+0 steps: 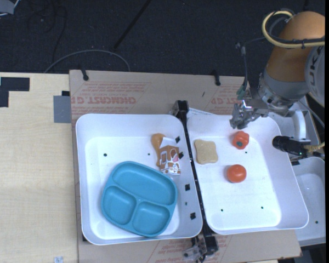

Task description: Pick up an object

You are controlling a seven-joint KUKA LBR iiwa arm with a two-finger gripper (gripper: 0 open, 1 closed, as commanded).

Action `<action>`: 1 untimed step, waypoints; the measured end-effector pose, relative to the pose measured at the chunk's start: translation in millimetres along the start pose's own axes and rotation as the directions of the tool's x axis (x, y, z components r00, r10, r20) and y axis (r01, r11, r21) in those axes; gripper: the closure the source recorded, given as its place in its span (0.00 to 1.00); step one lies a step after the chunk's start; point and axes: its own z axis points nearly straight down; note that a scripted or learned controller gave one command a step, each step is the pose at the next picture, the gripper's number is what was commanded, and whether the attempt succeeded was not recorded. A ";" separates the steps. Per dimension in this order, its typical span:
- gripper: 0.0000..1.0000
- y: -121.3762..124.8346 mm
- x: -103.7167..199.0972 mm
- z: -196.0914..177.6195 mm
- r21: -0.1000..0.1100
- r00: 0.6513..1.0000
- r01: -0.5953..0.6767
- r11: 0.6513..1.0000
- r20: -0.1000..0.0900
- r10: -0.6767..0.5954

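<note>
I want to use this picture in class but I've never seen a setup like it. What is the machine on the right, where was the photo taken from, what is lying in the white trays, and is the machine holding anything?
The machine is a robot arm, grey with an orange band, reaching in from the right. At its end is its tool, which hangs over the far edge of the right bin. The one camera is fixed above the bench and looks down at a slant.

The right bin holds a slice of toy bread and two red-orange toy fruits: one just under the tool, the other nearer the camera. The left bin holds a blue divided plate, a small orange-brown piece and a little printed packet.

Nothing can be seen in the tool's grasp.
</note>
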 end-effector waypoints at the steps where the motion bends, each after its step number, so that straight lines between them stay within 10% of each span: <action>1: 1.00 -6.4 51.6 14.3 0.006 1.000 0.001 1.000 -0.002 -0.001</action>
